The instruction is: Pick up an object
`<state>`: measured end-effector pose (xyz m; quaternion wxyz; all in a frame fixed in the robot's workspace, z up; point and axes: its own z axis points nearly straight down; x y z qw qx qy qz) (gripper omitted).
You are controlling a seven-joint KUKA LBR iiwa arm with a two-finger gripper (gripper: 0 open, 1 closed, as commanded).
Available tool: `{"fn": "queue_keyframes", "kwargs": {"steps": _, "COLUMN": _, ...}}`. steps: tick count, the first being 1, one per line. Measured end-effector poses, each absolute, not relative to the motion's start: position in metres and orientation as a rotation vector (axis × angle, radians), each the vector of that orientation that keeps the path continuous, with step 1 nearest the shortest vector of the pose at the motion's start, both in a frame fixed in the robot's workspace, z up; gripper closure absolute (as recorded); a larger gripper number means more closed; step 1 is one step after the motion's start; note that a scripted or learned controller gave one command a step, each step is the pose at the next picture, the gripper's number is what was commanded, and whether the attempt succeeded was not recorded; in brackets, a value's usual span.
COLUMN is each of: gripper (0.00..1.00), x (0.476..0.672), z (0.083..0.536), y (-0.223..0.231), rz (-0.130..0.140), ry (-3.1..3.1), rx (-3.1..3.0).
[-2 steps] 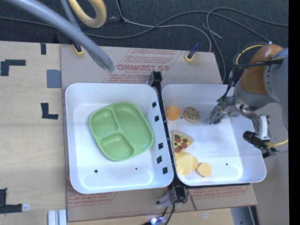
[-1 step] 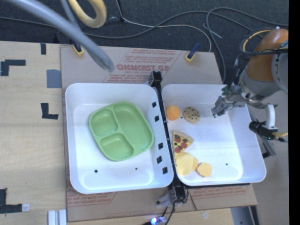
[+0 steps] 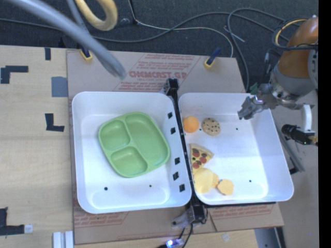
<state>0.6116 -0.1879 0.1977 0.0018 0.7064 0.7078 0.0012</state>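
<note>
Camera view. The gripper (image 3: 247, 110) hangs at the upper right rim of the right bin (image 3: 269, 154), carried by the grey arm (image 3: 295, 66) that enters from the right. No object sits between its fingertips. Whether the hand is spread or pressed together cannot be told at this resolution.

Task status: the pick is not yet done. All candidate objects lie on the floor of the right bin, along its left side and well apart from the gripper. These are an orange ball (image 3: 191, 124), a cookie (image 3: 211, 126) just beside it, a pizza slice (image 3: 199, 156) below them, and two yellow pieces (image 3: 212, 182) near the lower left corner. Remaining steps, as judged here: travel left over one object, descend, close, lift.

The left bin (image 3: 88, 190) holds a green divided tray (image 3: 134, 143), lying flat and rotated relative to the bin walls.

Surface and room: both bins rest on a cardboard sheet (image 3: 155, 71) laid over a wooden bench (image 3: 31, 138) that bears dark tape marks. Black clips join the bins along the shared wall. Behind the bench, cables run over a dark floor (image 3: 207, 14), and a grey hose with a yellow loop (image 3: 93, 4) crosses the upper left.
</note>
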Motion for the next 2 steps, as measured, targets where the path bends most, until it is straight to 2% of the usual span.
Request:
{"fn": "queue_keyframes", "kwargs": {"steps": 1, "gripper": 1.0, "x": 0.613, "z": 0.248, "y": -0.188, "rz": 0.004, "ry": 2.22, "rx": 2.216}}
{"fn": "queue_keyframes", "kwargs": {"steps": 2, "gripper": 1.0, "x": 0.619, "z": 0.255, "y": -0.134, "rz": 0.002, "ry": 2.228, "rx": 2.215}}
